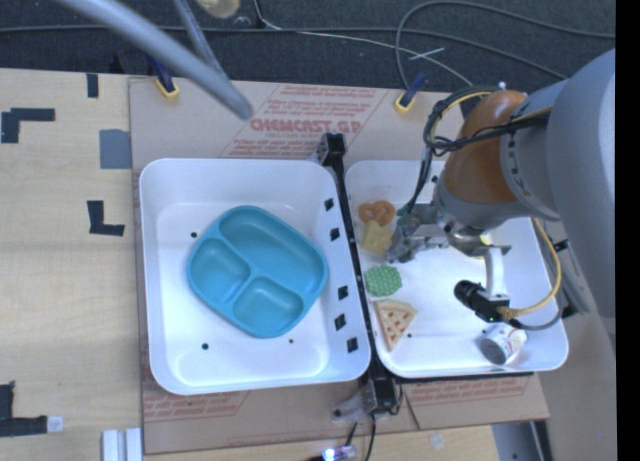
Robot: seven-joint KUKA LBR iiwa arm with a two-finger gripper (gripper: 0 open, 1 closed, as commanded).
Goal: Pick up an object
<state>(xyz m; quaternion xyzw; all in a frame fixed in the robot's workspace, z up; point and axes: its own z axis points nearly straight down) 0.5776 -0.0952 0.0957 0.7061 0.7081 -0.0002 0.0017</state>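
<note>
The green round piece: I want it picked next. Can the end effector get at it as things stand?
Probably yes: the green round piece lies uncovered in the right bin, just below the end effector, with neighbours apart from it.

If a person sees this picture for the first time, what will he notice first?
First the blue divided plate, lying alone in the left bin. Then the grey arm with its orange band, reaching from the right over the right bin, where small food pieces sit along the left side: a pretzel, a green round piece, a waffle wedge.

Robotics lab, taped bench (60, 249), loose cables (440, 34)
</note>
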